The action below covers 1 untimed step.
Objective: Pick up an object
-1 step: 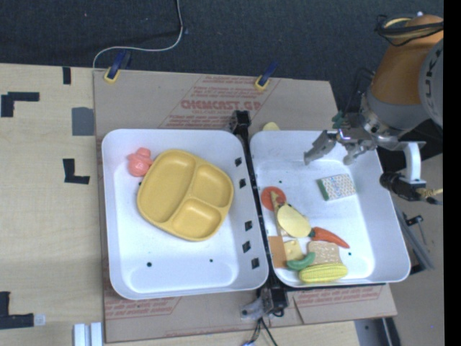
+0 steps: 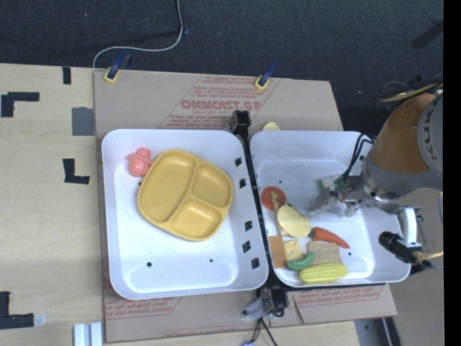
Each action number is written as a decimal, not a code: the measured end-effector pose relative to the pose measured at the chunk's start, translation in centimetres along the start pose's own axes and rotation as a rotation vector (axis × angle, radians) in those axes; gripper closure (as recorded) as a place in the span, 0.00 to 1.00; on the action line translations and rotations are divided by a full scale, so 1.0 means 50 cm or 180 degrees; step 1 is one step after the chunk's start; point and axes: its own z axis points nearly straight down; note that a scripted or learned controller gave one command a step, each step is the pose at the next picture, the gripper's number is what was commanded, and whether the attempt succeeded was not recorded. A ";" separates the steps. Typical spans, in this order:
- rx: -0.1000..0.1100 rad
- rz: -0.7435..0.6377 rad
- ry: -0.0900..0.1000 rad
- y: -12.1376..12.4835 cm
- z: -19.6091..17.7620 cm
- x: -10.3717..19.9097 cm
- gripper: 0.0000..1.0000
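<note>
Where cardboard (image 2: pixel 216 99) covers the bench, two white bins (image 2: pixel 119 193), gripper (image 2: pixel 328 197) over toy food (image 2: pixel 310 247), grip unreadable, dark carpet beyond.

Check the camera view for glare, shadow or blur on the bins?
Camera view: even, soft lighting, no hard glare on the left bin or right bin; faint shadow under the yellow divided plate; overall resolution low, so the gripper and the toy food pile look soft.
</note>
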 end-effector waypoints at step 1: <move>-0.0053 -0.0011 -0.0007 -0.098 0.059 -0.016 0.00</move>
